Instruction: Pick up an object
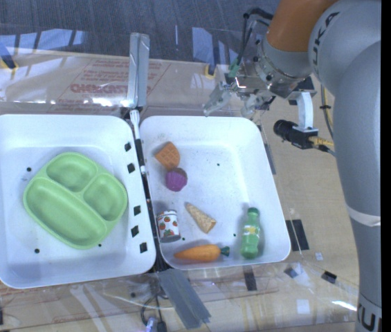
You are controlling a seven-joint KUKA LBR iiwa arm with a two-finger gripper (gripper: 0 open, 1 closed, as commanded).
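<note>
You are at the approach step: nothing has been picked. The gripper [235, 101] hangs above the far rim of the right bin [268, 206], near its upper edge, and the fingers [216, 102] stand apart with nothing between them.

Candidate objects all lie in the right bin:
- an orange-brown block [168, 155] near the upper left
- a purple ball [176, 180] just below it
- a small can [168, 225] against the left wall
- a yellow wedge [201, 218] near the middle
- a carrot [198, 254] along the near wall
- a green bottle [251, 233] lying at the lower right

The left bin [8, 254] carries a green divided plate [75, 199], which is no easy grasp target.

For the next move, choose one object, bring the gripper directly over it, and descend with the fingers apart. The block and the ball are nearest to the gripper. Judged from their spacing, they sit close together, so expect one finger to nudge the neighbour
</note>
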